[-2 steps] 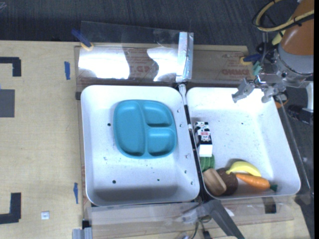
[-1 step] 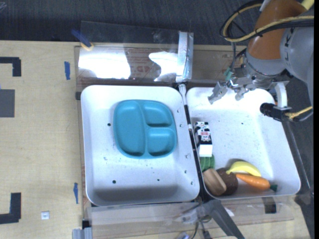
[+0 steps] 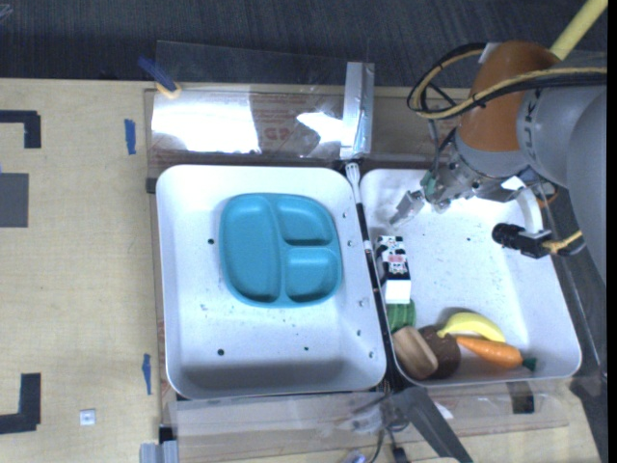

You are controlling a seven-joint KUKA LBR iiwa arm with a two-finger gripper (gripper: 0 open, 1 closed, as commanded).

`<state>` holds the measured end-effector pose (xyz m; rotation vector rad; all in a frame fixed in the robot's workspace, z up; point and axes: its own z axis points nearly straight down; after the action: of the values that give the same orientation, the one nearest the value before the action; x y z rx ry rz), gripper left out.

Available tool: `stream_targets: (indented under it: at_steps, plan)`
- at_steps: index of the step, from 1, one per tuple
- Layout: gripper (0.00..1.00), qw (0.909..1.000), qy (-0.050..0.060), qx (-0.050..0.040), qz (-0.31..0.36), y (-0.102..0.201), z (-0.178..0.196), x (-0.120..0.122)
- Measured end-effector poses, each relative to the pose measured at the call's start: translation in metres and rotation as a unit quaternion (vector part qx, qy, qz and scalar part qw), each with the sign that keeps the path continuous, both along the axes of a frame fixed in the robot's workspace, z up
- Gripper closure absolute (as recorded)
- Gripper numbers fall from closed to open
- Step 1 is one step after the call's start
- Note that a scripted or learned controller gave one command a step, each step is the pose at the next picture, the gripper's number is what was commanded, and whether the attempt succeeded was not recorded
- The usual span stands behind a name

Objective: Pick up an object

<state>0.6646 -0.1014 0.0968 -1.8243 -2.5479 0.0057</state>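
Note:
The right bin holds the loose objects. A small black-and-white box lies by its left wall, with a white block and a green item just below it. Along the near edge sit a tan wooden piece, a dark brown piece, a yellow banana and an orange carrot. My gripper hangs over the bin's far left corner, well above the box and apart from every object. Nothing is visibly in its grasp.
The left bin carries a blue divided plate. The arm's orange band and grey wrist cover the right bin's far right corner, with looping cables and a black fitting. A clear plastic sheet lies behind the bins.

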Motion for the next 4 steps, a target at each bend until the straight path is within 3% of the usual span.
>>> stream_targets:
  at_steps: [1,2,3,4]
  plan:
    - [0.00,0.9906,-0.007,-0.0015,0.137,-0.047,0.093,0.003]
    - [0.00,0.9765,-0.002,0.0007,0.216,-0.006,-0.003,-0.007]
    - [0.00,0.9996,-0.005,-0.0008,0.027,-0.001,-0.011,-0.023]
    - [0.00,0.9999,-0.010,-0.0025,0.004,-0.045,0.126,0.004]
